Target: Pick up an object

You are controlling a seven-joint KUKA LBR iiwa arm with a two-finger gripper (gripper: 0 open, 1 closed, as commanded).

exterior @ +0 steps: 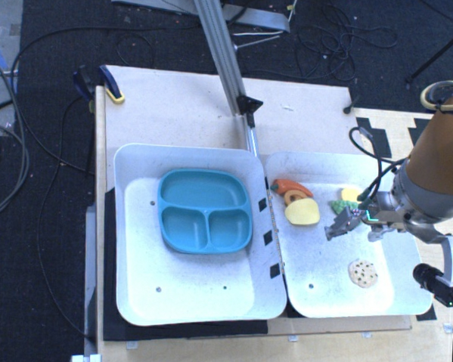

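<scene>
Grey arm over right bin (pixel 402 299) | gripper (pixel 353 221) near its back edge, grip state cannot tell | yellow piece (pixel 303 212) and orange carrot (pixel 290 188) by left wall | cookie (pixel 363 274) toward front | blue tray (pixel 205 211) in left bin (pixel 130 285)

Left bin (pixel 130 285): white, few small dark dots. Tray (pixel 206 211) at frame centre: plain teal blue. Right bin (pixel 319 287): white. Carrot (pixel 293 188): orange. Potato (pixel 303 212): pale yellow. Lemon (pixel 350 195): bright yellow, green bit just beside. Cookie (pixel 364 274): beige, dark brown chips. Arm (pixel 438 161), right edge: orange-brown band, grey below. Bench (pixel 177 106): cream. Clamp (pixel 110 86), upper left: blue, yellow tip. Floor (pixel 43 205): black, dark cables.
</scene>
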